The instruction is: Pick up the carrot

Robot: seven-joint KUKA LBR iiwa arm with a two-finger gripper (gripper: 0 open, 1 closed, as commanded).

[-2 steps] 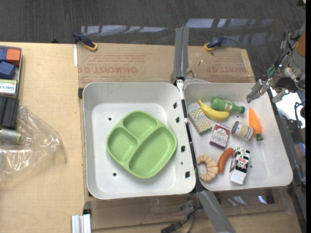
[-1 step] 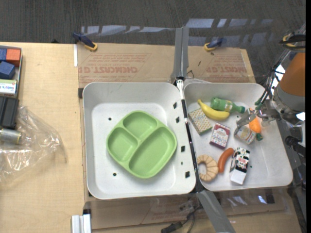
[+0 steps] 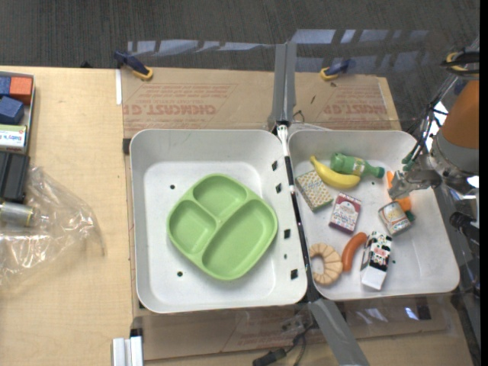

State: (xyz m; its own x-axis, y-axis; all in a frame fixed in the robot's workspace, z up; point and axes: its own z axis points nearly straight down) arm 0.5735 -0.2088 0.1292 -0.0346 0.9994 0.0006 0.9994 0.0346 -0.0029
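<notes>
Now we see the gripper [image 3: 408,180] low at the right bin's [image 3: 450,269] right side, and we cannot tell how its jaws stand. Orange bits of what looks like the carrot [image 3: 403,202] show beside it, just above a small packet [image 3: 394,218]. Our left bin [image 3: 145,280] holds 1 green divided plate [image 3: 222,226].

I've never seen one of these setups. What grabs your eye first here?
The bright green divided plate stands out, alone in the left white bin. The right bin is crowded with toy food: a yellow banana beside a green bottle near the top, and a sausage lower down. At that bin's right edge the gripper reaches in beside something small and orange, likely the carrot.
</notes>
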